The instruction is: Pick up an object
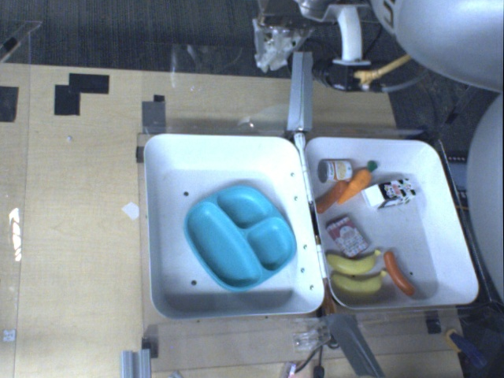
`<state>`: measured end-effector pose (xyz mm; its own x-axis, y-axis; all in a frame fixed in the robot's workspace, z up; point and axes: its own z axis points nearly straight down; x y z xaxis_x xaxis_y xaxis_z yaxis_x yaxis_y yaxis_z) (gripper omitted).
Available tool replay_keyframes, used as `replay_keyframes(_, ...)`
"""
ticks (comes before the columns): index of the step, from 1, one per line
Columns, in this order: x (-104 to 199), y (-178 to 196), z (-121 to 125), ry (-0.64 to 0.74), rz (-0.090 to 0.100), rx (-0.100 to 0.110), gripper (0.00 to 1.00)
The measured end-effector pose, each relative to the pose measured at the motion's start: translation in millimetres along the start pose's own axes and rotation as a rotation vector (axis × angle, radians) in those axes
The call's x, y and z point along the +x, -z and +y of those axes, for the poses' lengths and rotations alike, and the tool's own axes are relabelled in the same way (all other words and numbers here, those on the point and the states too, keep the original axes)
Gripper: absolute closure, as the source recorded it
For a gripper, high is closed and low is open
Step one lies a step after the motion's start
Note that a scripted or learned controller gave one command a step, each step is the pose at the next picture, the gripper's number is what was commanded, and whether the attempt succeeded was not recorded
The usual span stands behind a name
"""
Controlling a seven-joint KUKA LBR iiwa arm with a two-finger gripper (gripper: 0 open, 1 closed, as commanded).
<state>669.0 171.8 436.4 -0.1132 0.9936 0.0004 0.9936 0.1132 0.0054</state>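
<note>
Left white bin (169, 179) holds a blue three-compartment plastic plate (240, 236). Two-finger gripper (273, 52) hangs above that bin's far right corner, nothing between its fingers; can't tell their spread. Right of that bin, second white bin (441, 211): small jar (337, 170), orange carrot (345, 190), two yellow bananas (356, 272), white carton (391, 193).

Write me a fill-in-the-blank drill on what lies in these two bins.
1. The blue divided plate lies in the ____ bin.
2. The plate has ____ compartments.
3. The carrot lies in the ____ bin, next to the small jar.
4. The bananas sit near that bin's ____ edge.

Missing words: left; three; right; front
</note>
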Motion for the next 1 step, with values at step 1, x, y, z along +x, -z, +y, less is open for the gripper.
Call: replay_keyframes(1, 59.8, -0.4, 6.2, -0.093, 0.002, 0.0, 1.0)
